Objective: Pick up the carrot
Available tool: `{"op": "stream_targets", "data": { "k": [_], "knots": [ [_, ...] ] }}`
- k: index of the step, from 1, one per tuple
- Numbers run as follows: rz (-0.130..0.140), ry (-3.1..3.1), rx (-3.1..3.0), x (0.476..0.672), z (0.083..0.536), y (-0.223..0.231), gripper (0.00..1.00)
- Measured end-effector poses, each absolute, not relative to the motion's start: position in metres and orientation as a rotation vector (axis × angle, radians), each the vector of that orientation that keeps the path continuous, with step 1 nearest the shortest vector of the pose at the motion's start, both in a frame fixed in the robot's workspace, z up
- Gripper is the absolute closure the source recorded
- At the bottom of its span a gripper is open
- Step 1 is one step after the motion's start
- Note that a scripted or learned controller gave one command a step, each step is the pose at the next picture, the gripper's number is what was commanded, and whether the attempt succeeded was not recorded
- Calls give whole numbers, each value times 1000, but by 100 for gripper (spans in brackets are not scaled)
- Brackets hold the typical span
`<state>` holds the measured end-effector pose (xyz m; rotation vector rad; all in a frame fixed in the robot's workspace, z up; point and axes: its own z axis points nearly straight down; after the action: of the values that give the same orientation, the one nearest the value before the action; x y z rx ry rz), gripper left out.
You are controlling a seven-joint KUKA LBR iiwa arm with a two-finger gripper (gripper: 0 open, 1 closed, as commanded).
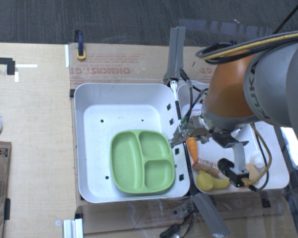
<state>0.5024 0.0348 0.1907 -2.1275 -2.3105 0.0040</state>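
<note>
The carrot is a short orange piece lying at the left edge of the right bin, close to the wall between the two bins. My gripper hangs from the grey and orange arm directly above the carrot's upper end, touching it or nearly so. The wrist and cables hide most of the gripper, and the carrot's top end is covered by it.
A green divided plate lies in the left bin. Near the carrot in the right bin are a yellow fruit, a wrapped bar and a white item. The arm covers most of the right bin.
</note>
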Motion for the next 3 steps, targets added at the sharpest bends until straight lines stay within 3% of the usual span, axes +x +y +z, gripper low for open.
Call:
{"op": "stream_targets", "data": {
  "k": [1, 2, 3],
  "knots": [
    [5, -2299, -2138, 490, 191, -36, 0],
    [4, -2359, -2073, 523, 129, -117, 0],
    [2, -2469, -1945, 612, 153, -129, 0]
  ]
}}
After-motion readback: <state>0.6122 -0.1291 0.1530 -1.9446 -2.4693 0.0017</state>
